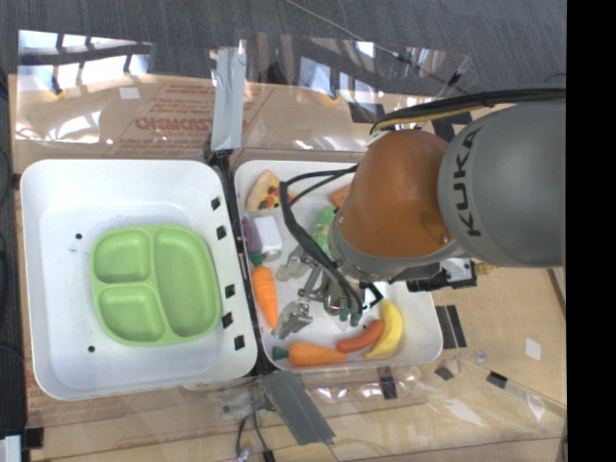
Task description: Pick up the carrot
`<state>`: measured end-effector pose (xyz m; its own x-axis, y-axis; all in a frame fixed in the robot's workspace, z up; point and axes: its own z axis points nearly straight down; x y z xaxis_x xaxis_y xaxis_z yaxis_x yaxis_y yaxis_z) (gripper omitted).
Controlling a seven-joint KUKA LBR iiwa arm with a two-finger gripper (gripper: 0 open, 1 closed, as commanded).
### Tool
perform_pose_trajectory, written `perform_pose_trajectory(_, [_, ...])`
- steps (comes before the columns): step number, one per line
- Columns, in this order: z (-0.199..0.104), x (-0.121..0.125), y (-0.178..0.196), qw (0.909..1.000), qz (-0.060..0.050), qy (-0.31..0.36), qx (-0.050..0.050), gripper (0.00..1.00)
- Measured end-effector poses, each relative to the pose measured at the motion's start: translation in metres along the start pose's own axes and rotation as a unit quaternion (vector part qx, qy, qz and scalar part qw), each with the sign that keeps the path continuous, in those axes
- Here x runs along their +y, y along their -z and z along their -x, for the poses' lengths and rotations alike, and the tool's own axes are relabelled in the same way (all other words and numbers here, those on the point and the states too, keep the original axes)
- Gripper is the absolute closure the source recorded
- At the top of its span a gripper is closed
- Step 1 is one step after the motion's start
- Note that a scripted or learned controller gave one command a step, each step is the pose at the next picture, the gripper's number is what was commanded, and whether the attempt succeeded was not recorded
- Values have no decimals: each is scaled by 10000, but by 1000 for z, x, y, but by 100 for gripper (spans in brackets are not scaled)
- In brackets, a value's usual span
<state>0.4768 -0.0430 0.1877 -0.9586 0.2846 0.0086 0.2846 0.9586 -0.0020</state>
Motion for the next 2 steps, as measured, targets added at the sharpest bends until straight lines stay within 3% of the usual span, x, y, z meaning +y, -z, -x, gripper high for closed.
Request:
perform_pose_trajectory(1, [23,10,1,10000,5,97,-20,0])
perform_pose_trajectory(2, [32,-46,-39,9777,1,-2101,12,0])
